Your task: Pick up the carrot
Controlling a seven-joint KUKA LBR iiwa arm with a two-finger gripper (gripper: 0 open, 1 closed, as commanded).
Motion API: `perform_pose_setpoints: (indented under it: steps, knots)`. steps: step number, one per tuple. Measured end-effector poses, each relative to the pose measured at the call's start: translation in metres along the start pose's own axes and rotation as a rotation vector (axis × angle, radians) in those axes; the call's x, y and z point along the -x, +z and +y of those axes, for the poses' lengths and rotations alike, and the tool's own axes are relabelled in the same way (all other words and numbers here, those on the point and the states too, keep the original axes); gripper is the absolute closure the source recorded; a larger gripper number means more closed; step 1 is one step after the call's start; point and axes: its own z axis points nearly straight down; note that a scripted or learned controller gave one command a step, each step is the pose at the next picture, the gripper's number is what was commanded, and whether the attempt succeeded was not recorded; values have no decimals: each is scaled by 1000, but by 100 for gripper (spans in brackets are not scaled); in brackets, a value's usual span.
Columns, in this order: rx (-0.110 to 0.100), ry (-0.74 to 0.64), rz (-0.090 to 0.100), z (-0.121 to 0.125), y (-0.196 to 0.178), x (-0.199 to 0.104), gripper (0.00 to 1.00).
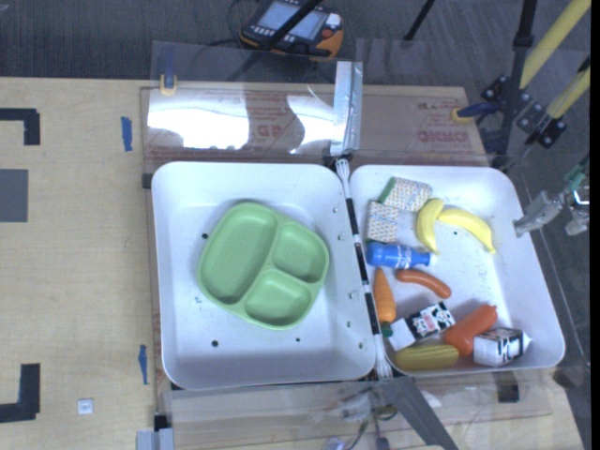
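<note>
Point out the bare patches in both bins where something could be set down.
Left bin: a bare white floor rings the green divided plate, widest near the corners. Right bin: bare along the right wall, beyond the banana. Crowded: its left side, around the carrot.

Two bins sat side by side on the table [75, 279]: the left bin [178, 345] held a divided plate [263, 264]. In the right bin [525, 289], the carrot [384, 295] lay against the left wall, a banana [450, 223] behind it and two cartons [429, 322] near the front.
</note>
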Motion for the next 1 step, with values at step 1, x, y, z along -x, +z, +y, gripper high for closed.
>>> perform_pose_setpoints:
  steps: [1]
  knots:
    - [5,-134,8,-3,177,-11,0]
